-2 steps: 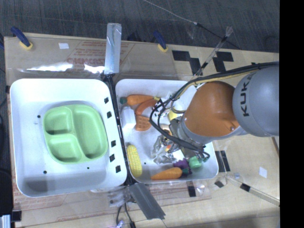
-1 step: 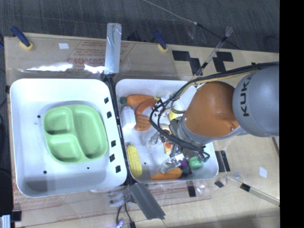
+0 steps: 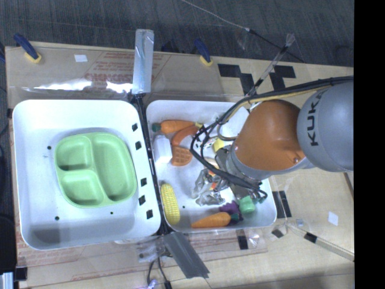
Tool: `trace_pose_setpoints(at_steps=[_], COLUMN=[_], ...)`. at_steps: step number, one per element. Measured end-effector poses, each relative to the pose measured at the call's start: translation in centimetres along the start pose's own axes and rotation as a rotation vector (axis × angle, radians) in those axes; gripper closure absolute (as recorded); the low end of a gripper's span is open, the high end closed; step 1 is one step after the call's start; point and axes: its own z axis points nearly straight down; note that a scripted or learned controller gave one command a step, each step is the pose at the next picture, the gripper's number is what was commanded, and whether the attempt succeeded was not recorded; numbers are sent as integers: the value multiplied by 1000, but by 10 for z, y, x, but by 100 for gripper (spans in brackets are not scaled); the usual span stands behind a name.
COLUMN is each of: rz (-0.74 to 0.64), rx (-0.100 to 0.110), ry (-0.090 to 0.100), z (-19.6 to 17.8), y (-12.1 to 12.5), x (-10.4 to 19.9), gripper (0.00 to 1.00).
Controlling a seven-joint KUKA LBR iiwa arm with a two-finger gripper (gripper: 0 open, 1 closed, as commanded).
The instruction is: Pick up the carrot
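Observation:
In the right bin [image 3: 264, 218] an orange carrot [image 3: 210, 220] lies along the near wall, its tip pointing left. A green piece [image 3: 246, 206] sits at its right end. My gripper [image 3: 207, 186] hangs low over the bin's middle, just above and slightly left of the carrot. The orange wrist [image 3: 267, 140] hides the bin's right part. A second orange, carrot-like piece [image 3: 177, 126] lies near the far wall.
A yellow corn cob [image 3: 170, 203] lies at the right bin's left wall, beside the carrot's tip. A purple piece [image 3: 228, 208], an orange waffle-like piece [image 3: 180, 155] and a white bottle [image 3: 161, 146] are nearby. The left bin [image 3: 30, 125] holds a green divided plate [image 3: 94, 168].

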Motion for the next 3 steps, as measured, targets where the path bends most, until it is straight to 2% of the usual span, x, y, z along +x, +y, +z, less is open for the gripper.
trace_pose_setpoints(at_steps=[1, 2, 3], rz=[177, -163, -167], rx=[0, -5, -2], ry=[3, 12, 9], z=[-79, -2, 23], y=[93, 36, -37], x=[-40, -25, -15], gripper=[100, 100, 100])
